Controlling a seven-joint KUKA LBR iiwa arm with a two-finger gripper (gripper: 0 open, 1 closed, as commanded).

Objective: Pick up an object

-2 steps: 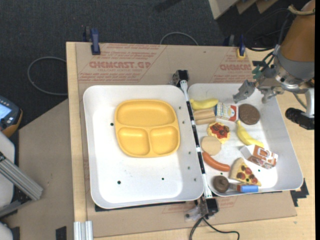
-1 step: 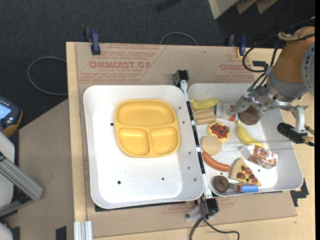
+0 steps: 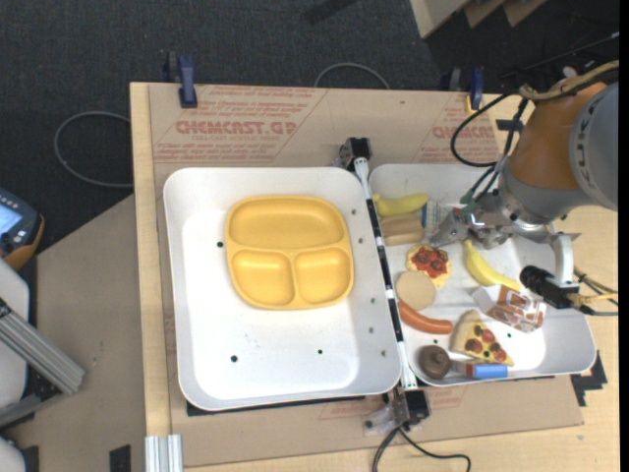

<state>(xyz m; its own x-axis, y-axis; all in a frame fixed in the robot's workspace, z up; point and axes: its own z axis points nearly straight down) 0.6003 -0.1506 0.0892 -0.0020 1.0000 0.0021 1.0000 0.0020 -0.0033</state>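
Two white bins sit side by side on the brown surface (image 3: 285,121). The left bin (image 3: 197,293) fills the middle of the frame and holds a yellow tray (image 3: 290,249) with three sections. The right bin (image 3: 565,347) sits at the right of the frame and holds a pile of toy food. At its upper left lies a yellow banana piece (image 3: 401,205), with a tan bread block (image 3: 400,228) just below it. Below those are a small pizza round (image 3: 428,261) with red spots, a pale round cookie (image 3: 416,289) and an orange-red sausage (image 3: 425,318). A second banana (image 3: 486,266) lies tilted near the middle of the bin. Lower down sit a pizza slice (image 3: 478,337), a brown round piece (image 3: 433,361), a blue and red stick (image 3: 486,370) and a small red and white packet (image 3: 518,309). The grey and orange arm (image 3: 560,150) comes in from the upper right of the frame. Its end effector (image 3: 462,222) hangs over the upper part of the right bin, near the bread block and the second banana. I cannot tell its state, because its tip is too small and blurry, and I see no toy gripped in it.
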